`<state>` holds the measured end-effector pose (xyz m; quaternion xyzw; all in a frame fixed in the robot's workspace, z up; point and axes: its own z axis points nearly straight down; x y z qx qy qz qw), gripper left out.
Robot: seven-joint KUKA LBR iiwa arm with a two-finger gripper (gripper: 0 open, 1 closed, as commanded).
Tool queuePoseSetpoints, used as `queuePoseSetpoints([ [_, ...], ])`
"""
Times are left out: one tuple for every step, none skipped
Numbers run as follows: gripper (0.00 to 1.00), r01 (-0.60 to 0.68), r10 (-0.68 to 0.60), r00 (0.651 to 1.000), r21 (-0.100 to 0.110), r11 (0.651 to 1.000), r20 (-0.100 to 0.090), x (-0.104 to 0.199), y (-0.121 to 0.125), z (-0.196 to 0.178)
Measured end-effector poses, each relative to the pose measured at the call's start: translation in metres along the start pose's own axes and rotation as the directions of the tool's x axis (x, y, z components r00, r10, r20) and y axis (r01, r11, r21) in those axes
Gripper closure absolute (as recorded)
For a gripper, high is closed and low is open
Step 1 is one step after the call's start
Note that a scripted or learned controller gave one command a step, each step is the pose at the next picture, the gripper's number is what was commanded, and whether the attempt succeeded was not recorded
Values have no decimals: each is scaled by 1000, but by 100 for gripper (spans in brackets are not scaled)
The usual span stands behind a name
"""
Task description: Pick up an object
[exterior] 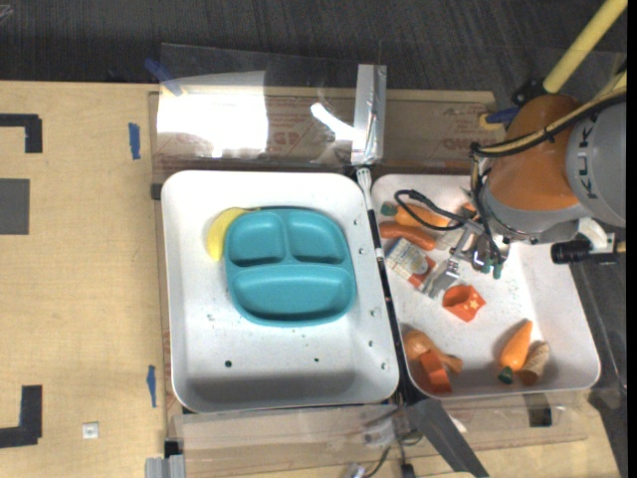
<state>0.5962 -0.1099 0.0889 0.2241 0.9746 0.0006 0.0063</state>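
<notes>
My gripper (476, 256) hangs over the upper middle of the right bin (567, 307), below the arm's orange band (528, 167). Just beneath and slightly left of it lies a small orange block (464, 302). A clear packet (406, 259) and a grey piece (436, 282) lie to its left. Orange carrot-like pieces (408, 232) sit at the bin's upper left. A carrot (515, 347) and a brown item (537, 358) rest near the front right. An orange and tan item (428, 358) lies at the front left. I see nothing lifted off the bin floor.
The left bin (199, 347) holds a teal divided plate (289, 264), and a yellow item (219, 229) peeks out from its upper left edge. A clear plastic sheet (259, 118) and a metal bracket (368, 113) stand behind the bins. A yellow pole (592, 33) slants at the top right.
</notes>
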Motion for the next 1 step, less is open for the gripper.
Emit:
queuePoseSetpoints([
  [0, -178, 178, 984, 0, 984, -1, 39, 1, -1],
])
